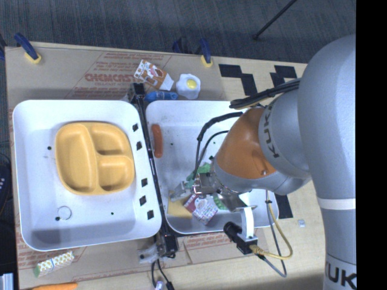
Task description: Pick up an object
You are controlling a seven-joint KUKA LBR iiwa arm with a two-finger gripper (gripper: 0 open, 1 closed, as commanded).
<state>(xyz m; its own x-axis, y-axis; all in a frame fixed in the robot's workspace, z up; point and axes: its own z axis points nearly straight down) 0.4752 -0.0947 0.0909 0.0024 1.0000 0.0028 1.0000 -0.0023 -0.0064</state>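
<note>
My gripper (pixel 202 193) reaches down into the right bin (pixel 181 116), low in its near half, under the orange wrist band. Around its tip lies a small heap: a dark red packet (pixel 204 208), a yellow block (pixel 178 209), a silvery wrapper (pixel 181 190) and something green (pixel 203 169). The arm's body hides the fingers. An orange sausage-shaped item (pixel 157 139) lies against the right bin's left wall.
The left bin (pixel 30 180) holds a yellow divided tray (pixel 95 156). Behind the bins on the cardboard sit a snack packet (pixel 149 73), a blue item (pixel 161 95) and a white-and-yellow egg toy (pixel 188 85). A wrapped candy (pixel 54 262) lies at the front left.
</note>
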